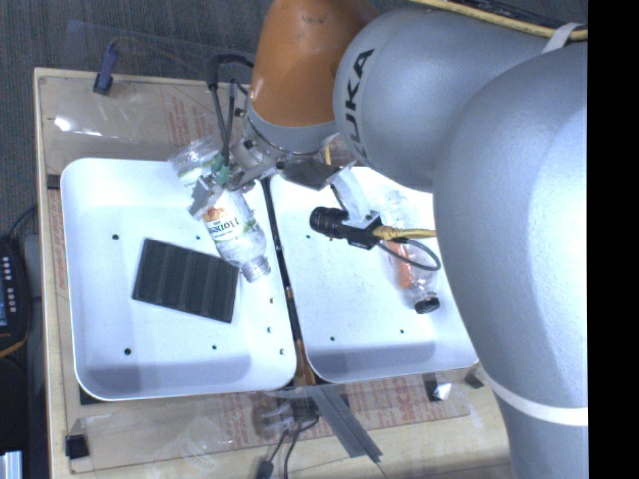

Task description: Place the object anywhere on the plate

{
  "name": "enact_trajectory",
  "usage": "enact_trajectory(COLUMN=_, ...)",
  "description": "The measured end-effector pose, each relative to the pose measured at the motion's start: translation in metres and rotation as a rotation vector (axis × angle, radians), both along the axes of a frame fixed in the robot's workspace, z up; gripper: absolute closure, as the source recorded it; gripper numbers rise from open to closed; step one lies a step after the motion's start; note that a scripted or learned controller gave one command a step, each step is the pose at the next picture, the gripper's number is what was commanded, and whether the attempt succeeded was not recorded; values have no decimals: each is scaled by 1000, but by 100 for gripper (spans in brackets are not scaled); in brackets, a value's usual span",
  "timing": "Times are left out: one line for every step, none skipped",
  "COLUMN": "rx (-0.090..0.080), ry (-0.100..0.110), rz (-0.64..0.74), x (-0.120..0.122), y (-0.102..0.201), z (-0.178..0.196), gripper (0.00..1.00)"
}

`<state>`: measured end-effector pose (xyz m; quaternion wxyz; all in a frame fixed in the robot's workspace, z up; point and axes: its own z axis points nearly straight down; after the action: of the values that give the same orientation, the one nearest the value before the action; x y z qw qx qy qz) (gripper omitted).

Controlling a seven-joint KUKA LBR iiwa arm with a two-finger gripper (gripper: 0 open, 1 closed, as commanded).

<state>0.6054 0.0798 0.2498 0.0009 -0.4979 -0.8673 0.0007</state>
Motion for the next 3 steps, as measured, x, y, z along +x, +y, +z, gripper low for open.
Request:
enact_trajectory(rx=0, ry=-2, rz=107, x=18, y=35, z=-5, gripper=100)
enact_trajectory(rx=-1, ry=-1, rz=12, x=51, y=-29, z=-10, gripper=100)
enact_trajectory(rx=0, ry=1, rz=43, x=16, y=28, z=8, gripper=100)
